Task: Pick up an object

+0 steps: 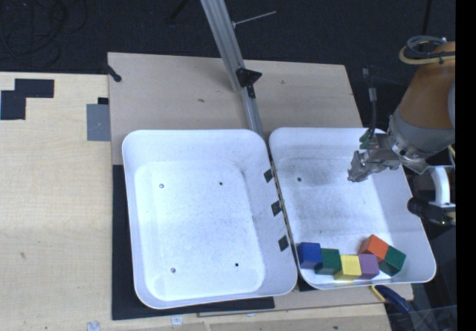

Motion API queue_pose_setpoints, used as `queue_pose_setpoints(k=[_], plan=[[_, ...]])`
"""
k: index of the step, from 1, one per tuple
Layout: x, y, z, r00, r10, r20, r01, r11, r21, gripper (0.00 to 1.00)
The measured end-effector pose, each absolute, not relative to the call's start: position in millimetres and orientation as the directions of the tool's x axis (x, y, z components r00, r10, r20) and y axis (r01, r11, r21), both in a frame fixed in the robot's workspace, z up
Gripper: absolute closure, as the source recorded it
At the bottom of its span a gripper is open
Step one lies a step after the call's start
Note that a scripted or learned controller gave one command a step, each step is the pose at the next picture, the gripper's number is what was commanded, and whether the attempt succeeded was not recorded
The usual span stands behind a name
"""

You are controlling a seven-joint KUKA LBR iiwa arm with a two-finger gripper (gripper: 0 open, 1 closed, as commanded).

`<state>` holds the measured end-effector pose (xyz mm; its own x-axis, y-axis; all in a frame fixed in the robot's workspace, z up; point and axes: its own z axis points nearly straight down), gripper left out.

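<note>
Gripper [360, 171], finger state unclear, hangs above the right bin [327, 173] holding 6 blocks [349, 259]; 2 bins.

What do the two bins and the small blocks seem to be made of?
Bins, left and right: probably moulded plastic, white with rounded corners, dull and lightly speckled. Blocks: solid even colours, crisp edges, matte; painted wood or plastic, the view cannot settle which.
</note>
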<state>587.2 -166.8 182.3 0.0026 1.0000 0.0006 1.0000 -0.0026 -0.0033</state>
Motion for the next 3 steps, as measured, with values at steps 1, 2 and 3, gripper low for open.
queue_pose_setpoints(k=[1,2,3], plan=[[609.6,-84,190,-0.008,1.000,0.004,1.000,0.008,0.000,1.00],[574.4,-21,230,-0.005,1.000,0.003,1.000,0.005,-0.001,1.00],[562.8,53,258,-0.008,1.000,0.003,1.000,0.008,0.000,1.00]])
